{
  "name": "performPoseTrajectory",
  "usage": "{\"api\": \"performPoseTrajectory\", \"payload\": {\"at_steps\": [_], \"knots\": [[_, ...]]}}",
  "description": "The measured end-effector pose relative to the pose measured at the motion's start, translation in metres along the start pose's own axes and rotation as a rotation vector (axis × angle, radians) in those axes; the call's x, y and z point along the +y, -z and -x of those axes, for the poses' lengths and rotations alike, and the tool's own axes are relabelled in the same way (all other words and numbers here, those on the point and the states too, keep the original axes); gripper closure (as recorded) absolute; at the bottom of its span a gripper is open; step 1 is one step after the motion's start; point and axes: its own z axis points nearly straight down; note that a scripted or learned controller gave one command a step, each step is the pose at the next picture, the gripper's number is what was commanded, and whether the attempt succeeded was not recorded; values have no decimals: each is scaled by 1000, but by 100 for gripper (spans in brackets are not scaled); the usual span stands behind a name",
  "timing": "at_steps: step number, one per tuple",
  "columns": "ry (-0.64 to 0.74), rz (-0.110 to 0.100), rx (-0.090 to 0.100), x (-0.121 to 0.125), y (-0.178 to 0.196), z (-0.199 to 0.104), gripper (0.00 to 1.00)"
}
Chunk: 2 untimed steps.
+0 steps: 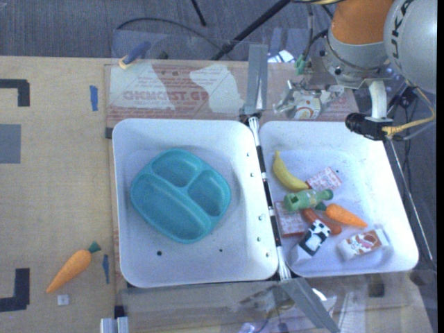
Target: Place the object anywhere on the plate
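A teal divided plate (182, 194) lies in the left white bin (132, 144) with nothing on it. The right bin (388, 179) holds a yellow banana (288, 175), a pink packet (325, 180), a green bottle (307, 200), an orange carrot (345, 216), a black-and-white carton (314, 238) and a red-and-white carton (363, 243). My gripper (305, 105) hangs over the far rim of the right bin, up and away from the objects. Something small and pale shows at its tip, but I cannot make out what it is.
A metal divider (260, 179) runs between the two bins. A toy carrot (69, 269) lies on the bench outside the left bin, near the front left. Cables and a black fitting (368, 125) hang off the arm above the right bin's far right corner.
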Motion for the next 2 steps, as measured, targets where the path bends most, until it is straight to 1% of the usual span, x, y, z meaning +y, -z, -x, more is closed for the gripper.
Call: {"api": "performPoseTrajectory", "payload": {"at_steps": [1, 2], "knots": [[10, -2, 2, -35, -62, -72, 100], [81, -3, 3, -122, -7, -147, 100]]}}
